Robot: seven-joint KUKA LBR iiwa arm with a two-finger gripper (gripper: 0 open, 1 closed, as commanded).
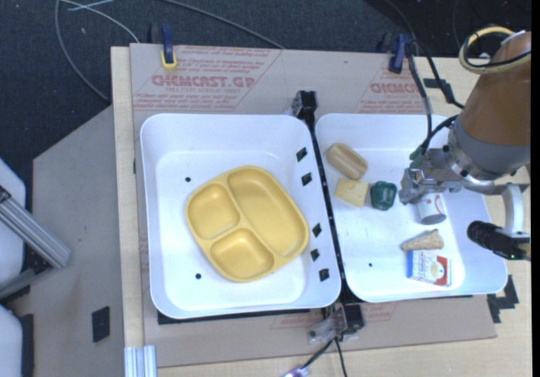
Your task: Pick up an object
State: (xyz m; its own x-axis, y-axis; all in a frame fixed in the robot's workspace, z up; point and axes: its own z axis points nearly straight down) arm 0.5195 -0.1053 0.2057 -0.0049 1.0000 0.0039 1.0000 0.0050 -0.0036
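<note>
My gripper (419, 187) hangs low over the right bin (371, 135), under the grey arm with its orange band. Just below it lies a small white cup with a red mark (432, 210), partly covered by the gripper. A dark green object (384, 196) sits just to the gripper's left. Beside that is a pale yellow block (353, 191), with a tan bread-like roll (347, 160) above it. A tan wedge (422, 240) and a blue and white carton (429, 267) lie nearer the front of the bin.
The left bin (160, 148) holds a yellow three-part plate (245, 222). A black divider with clips (314, 190) runs between the bins. Cables and a black connector (494, 236) trail at the right edge.
</note>
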